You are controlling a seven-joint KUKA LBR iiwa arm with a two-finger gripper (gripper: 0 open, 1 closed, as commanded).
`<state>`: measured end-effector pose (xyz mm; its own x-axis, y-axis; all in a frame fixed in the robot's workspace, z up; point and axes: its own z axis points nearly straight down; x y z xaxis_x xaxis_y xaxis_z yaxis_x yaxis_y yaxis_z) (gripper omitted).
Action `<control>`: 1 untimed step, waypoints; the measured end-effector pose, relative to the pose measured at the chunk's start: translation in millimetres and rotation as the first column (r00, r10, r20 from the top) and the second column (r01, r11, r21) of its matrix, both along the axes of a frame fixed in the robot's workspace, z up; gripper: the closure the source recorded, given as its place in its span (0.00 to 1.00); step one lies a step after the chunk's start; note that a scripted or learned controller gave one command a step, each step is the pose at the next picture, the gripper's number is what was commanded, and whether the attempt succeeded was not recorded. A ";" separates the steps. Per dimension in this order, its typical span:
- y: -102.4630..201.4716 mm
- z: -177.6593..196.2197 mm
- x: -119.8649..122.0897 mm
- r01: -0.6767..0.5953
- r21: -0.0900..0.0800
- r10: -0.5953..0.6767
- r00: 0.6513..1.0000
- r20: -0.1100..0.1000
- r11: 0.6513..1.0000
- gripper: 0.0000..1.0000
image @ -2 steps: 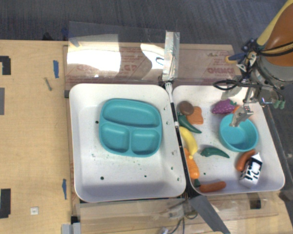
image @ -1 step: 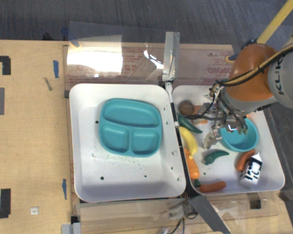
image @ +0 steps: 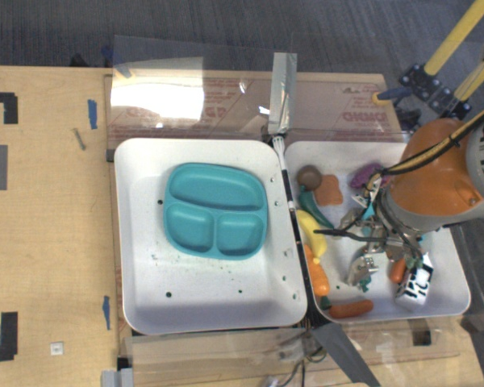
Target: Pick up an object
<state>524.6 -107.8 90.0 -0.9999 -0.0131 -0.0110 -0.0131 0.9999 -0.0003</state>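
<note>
The right bin [image: 458, 295] holds several toy foods. A brown ball [image: 309, 176] and an orange block [image: 329, 190] lie at its back left, with a purple piece [image: 365, 174] beside them. A yellow banana [image: 310, 230], an orange carrot [image: 317, 274] and a red sausage [image: 351, 308] run along the left wall and the front. My gripper [image: 360, 272] is low in the middle of this bin, below the orange wrist band [image: 431, 176]. It hangs just right of the carrot and above the sausage. A small red-orange piece [image: 398, 269] lies to its right.
The left bin [image: 137, 216] holds a teal divided plate [image: 215, 210]. A clear plastic sheet [image: 226, 95] and a metal post [image: 281, 95] stand behind the bins. A white tag with black marks [image: 415, 283] sits on the arm near the front right of the right bin. Cables [image: 347, 230] trail from the wrist.
</note>
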 end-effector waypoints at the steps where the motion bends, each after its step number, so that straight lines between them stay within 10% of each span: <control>1: -30.5 -0.4 -2.4 0.197 0.002 -0.197 0.980 0.004 0.980 0.00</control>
